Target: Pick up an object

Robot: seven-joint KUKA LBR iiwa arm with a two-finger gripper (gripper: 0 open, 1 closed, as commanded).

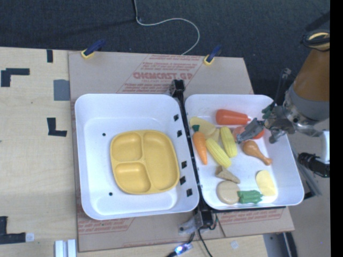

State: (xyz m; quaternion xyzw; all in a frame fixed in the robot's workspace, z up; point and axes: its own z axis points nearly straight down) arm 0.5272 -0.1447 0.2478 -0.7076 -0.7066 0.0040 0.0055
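The right bin (278, 108) holds several toy foods. Among them are a red-orange pepper (232, 116), two corn cobs (228, 141) (218, 152), an orange carrot (200, 147) and a brown drumstick (256, 151). Nearer the front lie a pale yellow piece (266, 182), a tan round piece (228, 191) and a small green piece (249, 197). My gripper (260, 133) hangs over the bin's right half, just above the drumstick, and looks open. A small red piece (259, 135) shows between the fingers; whether they touch it is unclear.
The left bin (88, 111) contains a yellow divided plate (144, 161). A black divider (185, 143) runs between the bins. Cardboard (161, 74) lies under both, and a white cable (171, 23) loops behind them.
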